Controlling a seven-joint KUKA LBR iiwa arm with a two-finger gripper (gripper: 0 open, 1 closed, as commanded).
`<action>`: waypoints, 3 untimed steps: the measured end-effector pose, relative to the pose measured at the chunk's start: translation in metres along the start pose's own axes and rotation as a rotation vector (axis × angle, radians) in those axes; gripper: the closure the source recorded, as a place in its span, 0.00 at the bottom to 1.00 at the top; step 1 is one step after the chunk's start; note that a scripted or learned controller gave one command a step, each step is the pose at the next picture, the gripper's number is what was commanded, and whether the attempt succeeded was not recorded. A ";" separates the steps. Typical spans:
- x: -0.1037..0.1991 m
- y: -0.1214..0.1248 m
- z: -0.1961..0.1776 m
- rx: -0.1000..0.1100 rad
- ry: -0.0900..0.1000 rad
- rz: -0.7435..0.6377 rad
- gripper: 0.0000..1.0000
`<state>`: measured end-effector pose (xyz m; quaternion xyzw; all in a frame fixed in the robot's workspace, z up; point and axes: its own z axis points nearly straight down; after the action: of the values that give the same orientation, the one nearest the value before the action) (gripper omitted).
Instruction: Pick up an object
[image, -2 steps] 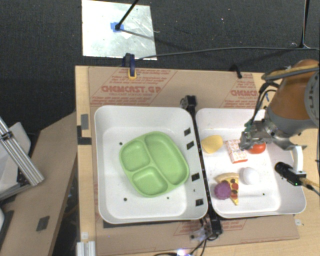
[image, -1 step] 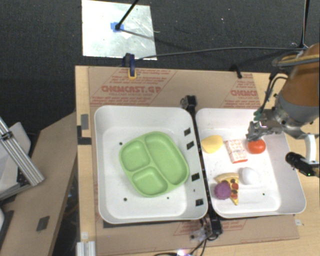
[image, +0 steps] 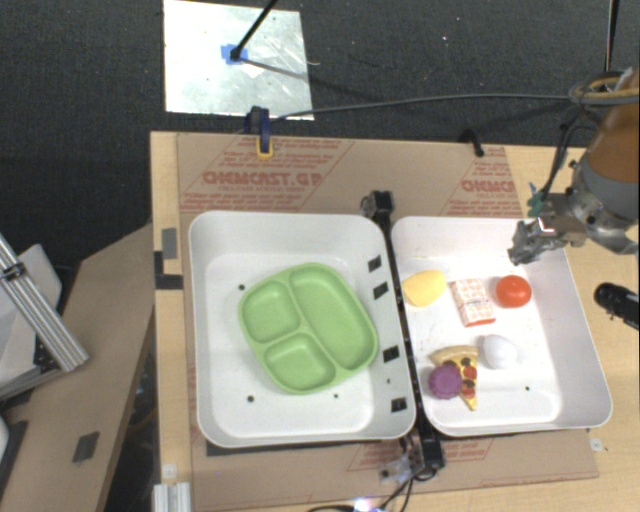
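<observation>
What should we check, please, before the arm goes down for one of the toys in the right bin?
1. Gripper above the right bin, near its back edge: ok.
2. Fingers open: cannot tell.
3. Nothing held yet: cannot tell.
4. Tomato nearest, standing apart from the box: ok.
5. Pizza slice touches the purple ball, so a poor first pick: not ok.
6. Green tray lies in the left bin, out of the way: ok.

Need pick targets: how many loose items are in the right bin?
6, all in the right bin: lemon, red-and-white box, tomato, white egg, pizza slice, purple fruit. None looks hidden.
</observation>
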<state>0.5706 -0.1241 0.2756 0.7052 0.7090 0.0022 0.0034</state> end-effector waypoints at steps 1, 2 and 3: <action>0.047 0.021 0.001 0.004 0.003 -0.003 1.00; 0.099 0.040 0.017 0.005 0.003 -0.005 1.00; 0.146 0.041 0.023 0.007 0.003 -0.004 1.00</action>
<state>0.6113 0.0217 0.2522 0.7039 0.7103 0.0010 -0.0003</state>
